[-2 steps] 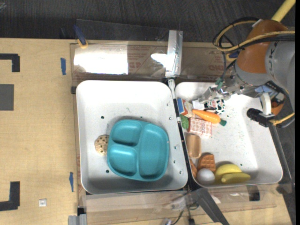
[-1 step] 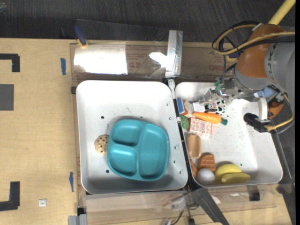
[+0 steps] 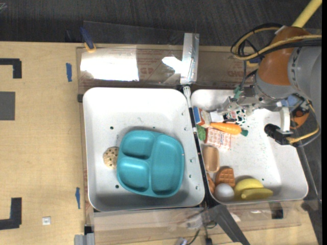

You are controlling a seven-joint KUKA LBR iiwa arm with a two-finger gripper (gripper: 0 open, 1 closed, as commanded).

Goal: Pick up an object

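the left bin (image 3: 97, 106) holds a teal divided plate (image 3: 151, 162) with a cookie (image 3: 110, 157) touching its left edge. in the right bin (image 3: 286, 167), a toy carrot (image 3: 226, 128) lies near the far left corner, a white egg (image 3: 224, 191) and banana (image 3: 251, 188) by the near edge. the pincer (image 3: 237, 106) hovers just beyond the carrot; its state cannot be told.
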